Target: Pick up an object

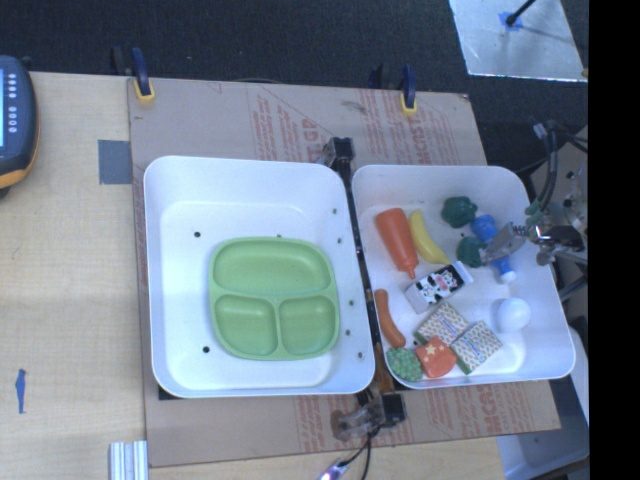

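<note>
**A:** Item one, nearest row of the right bin?

**B:** A green round piece, a red star piece touching it, and two patterned boxes packed side by side. They are crowded, so I judge them poor first picks.

**A:** Item two, mid-bin?

**B:** A white ball sits alone near the right wall. A brown sausage lies along the left wall, and a cow-print box lies tilted in the centre. The ball has the most free space around it but will likely roll. The box offers flat sides.

**A:** Item three, far half?

**B:** An orange carrot and a yellow banana lie just beside each other. A blue object sits between two dark green pieces.

**A:** The gripper?

**B:** The gripper is at the right edge of the right bin, near the blue object. Whether it is released or clenched I cannot tell, because the metalwork blurs together there. Nothing is visibly held.

**A:** Where is the task's thing?

**B:** Every candidate lies in the right bin, and none is lifted yet. The blue object is the closest to the tool.

**A:** How should the step be done?

**B:** Choose one piece and centre over it. Come straight down and close across its narrow side, keeping off the bin wall and the green neighbours.

**A:** The left bin?

**B:** It holds a green divided plate, well apart from the work.
</note>
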`<action>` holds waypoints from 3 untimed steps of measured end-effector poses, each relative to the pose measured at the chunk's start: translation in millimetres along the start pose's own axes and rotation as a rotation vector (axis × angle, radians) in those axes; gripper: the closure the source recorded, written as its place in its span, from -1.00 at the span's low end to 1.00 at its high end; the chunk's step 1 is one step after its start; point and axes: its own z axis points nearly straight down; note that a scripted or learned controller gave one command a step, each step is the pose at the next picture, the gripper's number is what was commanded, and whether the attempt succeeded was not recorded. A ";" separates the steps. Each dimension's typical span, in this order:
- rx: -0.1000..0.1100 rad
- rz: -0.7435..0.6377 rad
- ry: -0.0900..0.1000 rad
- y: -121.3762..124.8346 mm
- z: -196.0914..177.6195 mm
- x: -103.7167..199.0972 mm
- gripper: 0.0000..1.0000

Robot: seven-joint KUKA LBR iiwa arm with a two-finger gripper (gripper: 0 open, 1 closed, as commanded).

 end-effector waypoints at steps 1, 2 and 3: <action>-0.003 -0.008 0.000 59.8 14.8 53.5 -1.00; 0.010 -0.005 0.002 75.1 132.2 91.6 -1.00; 0.001 -0.003 -0.002 77.5 114.5 87.5 1.00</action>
